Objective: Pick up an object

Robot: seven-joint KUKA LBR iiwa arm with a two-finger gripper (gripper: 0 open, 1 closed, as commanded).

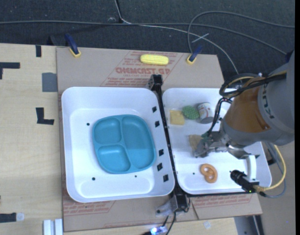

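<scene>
Cardboard-covered bench [135, 72] bears two white bins [71, 131] [189, 182] and a yellow corn cob [154, 59]

Two shallow white plastic bins are counted: a left bin [74, 131] and a right bin [187, 182]. One blue three-compartment plate [123, 143], one brown pretzel [208, 173], one green knobbly item [191, 112], one pale yellow block [176, 117] and one yellow corn cob [154, 59] are seen.
</scene>
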